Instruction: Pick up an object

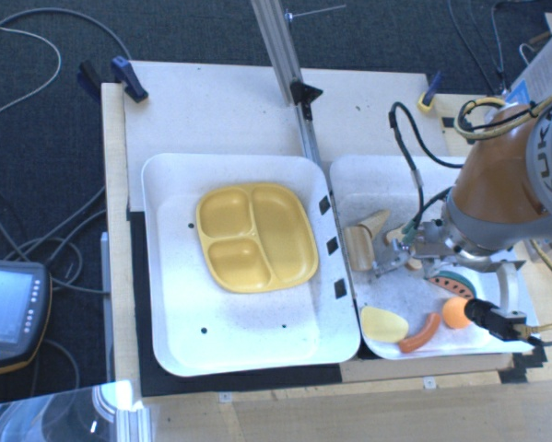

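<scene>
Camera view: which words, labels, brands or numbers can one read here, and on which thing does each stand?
"KU": large dark letters on the arm, cut off at the picture's edge.
Blue and white label at the upper right: print too small to read.
Screen of the handheld pendant at the left: blurred, unreadable.

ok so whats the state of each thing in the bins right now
yellow divided plate: flat, upright, in the left bin
tan block: lying in the right bin, beside the gripper
pale yellow piece: lying flat
orange ball: resting
orange-red sausage: lying, curved
</scene>
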Motion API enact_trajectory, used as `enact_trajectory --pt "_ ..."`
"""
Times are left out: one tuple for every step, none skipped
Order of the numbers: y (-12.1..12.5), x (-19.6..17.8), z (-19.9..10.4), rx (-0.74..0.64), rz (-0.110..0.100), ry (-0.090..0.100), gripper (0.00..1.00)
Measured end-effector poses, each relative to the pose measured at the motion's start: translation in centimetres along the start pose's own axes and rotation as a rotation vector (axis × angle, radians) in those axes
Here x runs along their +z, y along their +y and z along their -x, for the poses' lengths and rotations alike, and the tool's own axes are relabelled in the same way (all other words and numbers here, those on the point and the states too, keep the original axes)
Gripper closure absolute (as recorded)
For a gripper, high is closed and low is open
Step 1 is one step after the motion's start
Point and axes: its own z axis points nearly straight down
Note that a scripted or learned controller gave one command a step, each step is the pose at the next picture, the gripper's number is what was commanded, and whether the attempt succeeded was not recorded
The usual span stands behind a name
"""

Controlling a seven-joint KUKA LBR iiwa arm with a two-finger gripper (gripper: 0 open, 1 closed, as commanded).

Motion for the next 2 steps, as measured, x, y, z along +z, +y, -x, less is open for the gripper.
enact_trajectory --pt "-0.1 5.3 -0.1 -0.001 0.000 0.001 0.00" --pt "0.1 3.9 -0.1 -0.001 0.010 -0.001 1.00"
